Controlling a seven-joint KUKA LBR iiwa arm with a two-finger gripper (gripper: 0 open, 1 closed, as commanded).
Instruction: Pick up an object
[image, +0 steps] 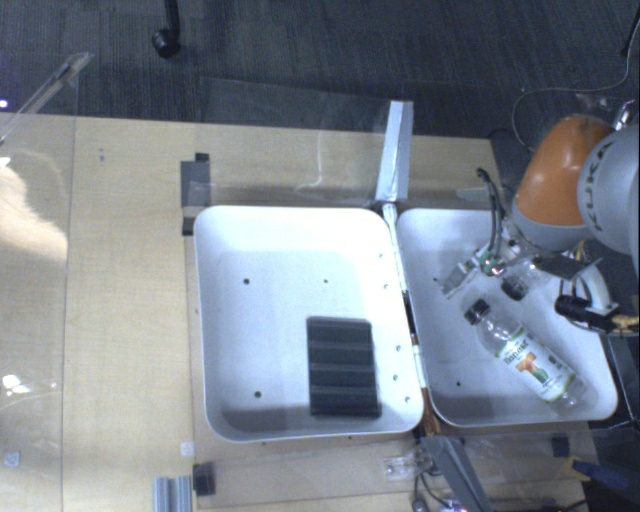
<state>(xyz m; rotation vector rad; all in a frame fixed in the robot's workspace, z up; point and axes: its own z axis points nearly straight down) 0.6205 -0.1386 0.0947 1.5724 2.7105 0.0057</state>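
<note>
A clear plastic bottle (524, 355) with a green and orange label lies on its side in the right bin (440, 390), its dark cap pointing up-left. My gripper (488, 272) hangs over the upper middle of that bin, just above and left of the bottle's cap end, with nothing seen in its grasp. The grey arm with its orange band (558, 175) comes in from the right. A black ribbed block (343, 366) lies flat in the left bin (230, 300), near its front right corner.
The two white bins sit side by side on a wooden bench, split by a thin divider (405, 300). A metal bar (394, 150) stands behind where the bins meet. Cables run along the right bin's right side (590, 312).
</note>
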